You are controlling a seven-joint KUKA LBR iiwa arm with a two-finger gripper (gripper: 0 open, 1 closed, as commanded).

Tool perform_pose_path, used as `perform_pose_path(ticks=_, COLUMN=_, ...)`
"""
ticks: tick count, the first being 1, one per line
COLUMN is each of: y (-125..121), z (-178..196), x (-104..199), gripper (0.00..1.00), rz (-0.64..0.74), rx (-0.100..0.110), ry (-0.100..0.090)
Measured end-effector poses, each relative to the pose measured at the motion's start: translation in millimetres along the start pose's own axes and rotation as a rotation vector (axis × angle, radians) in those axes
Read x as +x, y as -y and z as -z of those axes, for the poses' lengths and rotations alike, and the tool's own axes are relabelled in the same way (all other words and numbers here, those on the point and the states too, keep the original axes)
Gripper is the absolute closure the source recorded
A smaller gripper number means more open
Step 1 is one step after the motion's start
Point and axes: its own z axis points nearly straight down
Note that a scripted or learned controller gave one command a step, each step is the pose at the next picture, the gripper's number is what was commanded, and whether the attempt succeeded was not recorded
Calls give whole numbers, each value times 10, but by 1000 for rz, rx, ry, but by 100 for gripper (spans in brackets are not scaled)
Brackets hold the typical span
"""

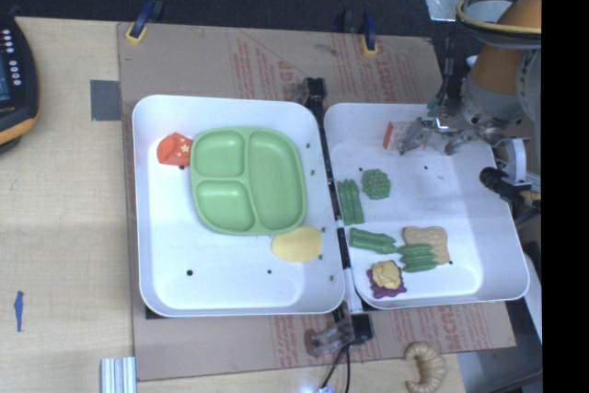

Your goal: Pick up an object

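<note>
From the camera view above the bench, the left bin (166, 281) carries a green divided plate (248, 179), a red piece (174, 149) tucked against the plate's left edge, and a pale yellow piece (297, 244) just off the plate's lower right corner. The right bin (479, 253) holds the toy food: a green bean bundle (350, 200) along its left wall, a small broccoli floret (375, 184) just beside that, a second green pod (372, 240) lower down, a slice of toast (427, 241) with green beans (419, 257) lying across it, and a yellow-and-purple piece (386, 276) near the front rim. A small orange-red strip (389, 135) lies in the bin's upper left part — close to the gripper (433, 133), just to its left, with no other item between them. The gripper sits low over the bin's upper area, well apart from the broccoli and toast. Its fingers look spread somewhat, though their gap is hard to judge, and nothing can be seen between them.
</note>
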Motion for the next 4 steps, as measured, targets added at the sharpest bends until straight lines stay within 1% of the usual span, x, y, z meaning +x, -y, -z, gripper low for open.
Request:
perform_pose_path(ticks=1, y=762, z=394, x=633, gripper=0, rz=1, rx=9, ry=-4)
perform_pose_path(ticks=2, y=1618, z=-4, x=407, gripper=0, rz=-4, rx=2, ry=0)
perform_pose_path(ticks=3, y=1574, z=130, x=404, gripper=100, rz=1, rx=-2, ry=1)
perform_pose_path(ticks=4, y=1575, z=125, x=406, gripper=0, rz=1, rx=-2, ry=1)
